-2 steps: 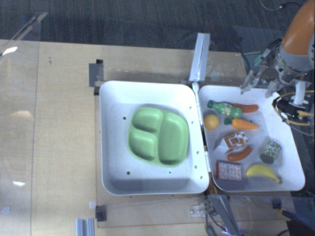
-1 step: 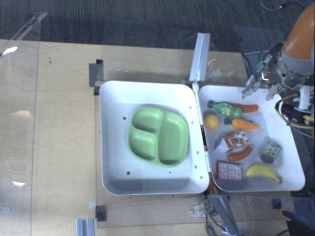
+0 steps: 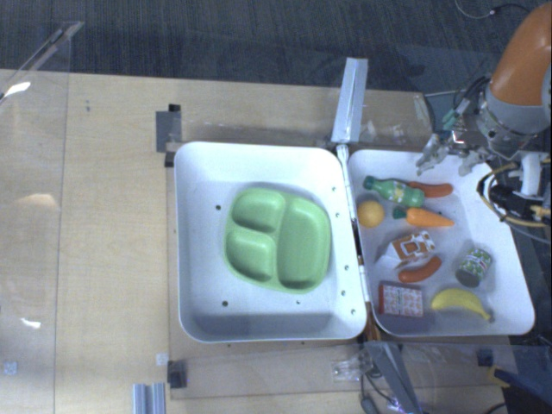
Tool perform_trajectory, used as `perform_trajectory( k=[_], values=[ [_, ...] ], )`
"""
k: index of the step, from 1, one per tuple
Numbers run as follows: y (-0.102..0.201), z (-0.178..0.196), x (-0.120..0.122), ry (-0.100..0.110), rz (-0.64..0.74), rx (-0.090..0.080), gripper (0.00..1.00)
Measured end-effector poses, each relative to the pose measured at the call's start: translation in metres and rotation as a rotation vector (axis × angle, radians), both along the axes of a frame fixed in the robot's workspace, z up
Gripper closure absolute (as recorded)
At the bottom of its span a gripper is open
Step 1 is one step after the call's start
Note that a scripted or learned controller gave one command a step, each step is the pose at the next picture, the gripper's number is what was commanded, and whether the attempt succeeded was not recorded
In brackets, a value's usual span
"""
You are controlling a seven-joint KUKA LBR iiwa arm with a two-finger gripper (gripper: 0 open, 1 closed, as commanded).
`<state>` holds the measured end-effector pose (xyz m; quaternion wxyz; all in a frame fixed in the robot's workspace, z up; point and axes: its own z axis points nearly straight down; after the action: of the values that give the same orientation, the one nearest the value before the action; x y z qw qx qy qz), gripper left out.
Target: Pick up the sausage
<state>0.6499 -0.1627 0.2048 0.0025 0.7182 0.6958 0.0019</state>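
Far left is just bare wooden table with some glare on it. Then comes the left bin, and sitting in the middle of it is a green divided plate, three compartments, nothing else in that bin as far as I can see.

The right bin is where all the stuff is. Near its left wall there's a small yellow lemon-looking thing, and just above that a green bottle lying on its side. Below those, roughly mid-bin, a little brown and white gingerbread-house kind of item, and right under it, touching or nearly so, the sausage, reddish brown, lying at a slight tilt. In front of that is a flat reddish packet.

Moving right: an orange carrot beside the bottle, a second red sausage-like piece at the bottle's right end, a banana near the front edge, and a small grey-green can above it.

The gripper hovers over the back edge of the right bin, well apart from the sausage. Jaws look spread somewhat with nothing between them.
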Motion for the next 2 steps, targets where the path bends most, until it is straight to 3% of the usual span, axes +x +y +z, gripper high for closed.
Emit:
perform_trajectory(
  k=[2],
  values=[
    [-0.0077,-0.0119,-0.0031,-0.001,0.057,-0.001,0.00]
  ],
)
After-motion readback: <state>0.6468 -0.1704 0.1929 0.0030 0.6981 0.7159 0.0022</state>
